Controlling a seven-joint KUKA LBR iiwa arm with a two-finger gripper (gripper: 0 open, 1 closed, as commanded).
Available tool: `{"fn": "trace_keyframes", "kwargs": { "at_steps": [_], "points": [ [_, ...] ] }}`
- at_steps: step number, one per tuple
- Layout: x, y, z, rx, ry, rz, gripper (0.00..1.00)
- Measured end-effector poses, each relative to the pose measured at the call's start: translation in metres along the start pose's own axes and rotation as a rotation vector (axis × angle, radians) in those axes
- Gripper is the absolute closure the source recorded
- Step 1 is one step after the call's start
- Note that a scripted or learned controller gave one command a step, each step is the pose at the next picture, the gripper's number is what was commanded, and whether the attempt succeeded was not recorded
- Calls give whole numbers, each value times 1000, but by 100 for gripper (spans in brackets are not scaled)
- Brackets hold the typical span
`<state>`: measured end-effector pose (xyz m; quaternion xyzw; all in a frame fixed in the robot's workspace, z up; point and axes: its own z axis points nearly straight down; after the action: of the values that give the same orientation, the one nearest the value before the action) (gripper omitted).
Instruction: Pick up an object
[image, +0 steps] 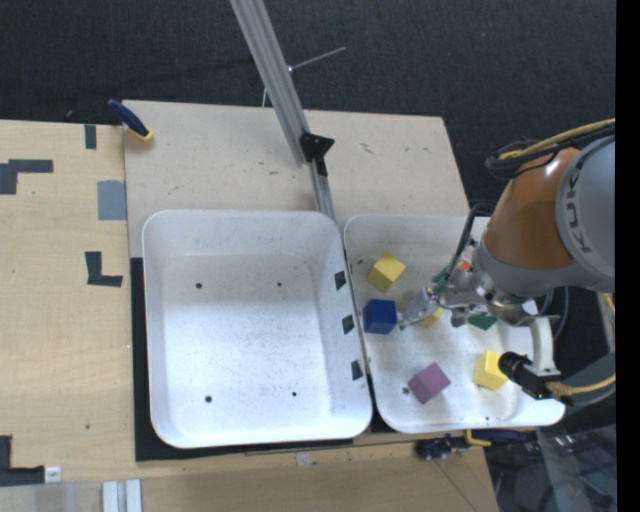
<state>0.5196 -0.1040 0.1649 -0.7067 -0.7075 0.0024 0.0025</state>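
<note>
I see a pale wooden bench (60, 330) against dark carpet, with a slanted aluminium rail (280, 85) crossing above it. Two shallow white plastic bins sit side by side; the left bin (250, 330), speckled with dark flecks, lies well to the left of my gripper (432, 310). The grey arm (545, 235) with its glossy orange band comes in over the right bin (400, 235), and the gripper hangs low inside it. I cannot tell from here whether its fingers are apart or together. A small yellowish piece (433, 318) sits right at the tip, partly hidden. Just left of the tip is a blue cube (380, 316); beyond it, up-left, a yellow cube (387, 272). Below the tip lies a matte purple cube (429, 382), and to the lower right a yellow block (490, 370). A dark green bit (483, 322) peeks out beside the wrist.
</note>
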Motion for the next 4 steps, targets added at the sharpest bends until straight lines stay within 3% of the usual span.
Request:
{"fn": "trace_keyframes", "kwargs": {
  "at_steps": [1,2,4],
  "points": [
    [-3,-4,64,2,1,1,0],
    [-2,-2,51,-2,1,-1,100],
    [-3,11,-49,-12,-1,-2,100]
  ]
}}
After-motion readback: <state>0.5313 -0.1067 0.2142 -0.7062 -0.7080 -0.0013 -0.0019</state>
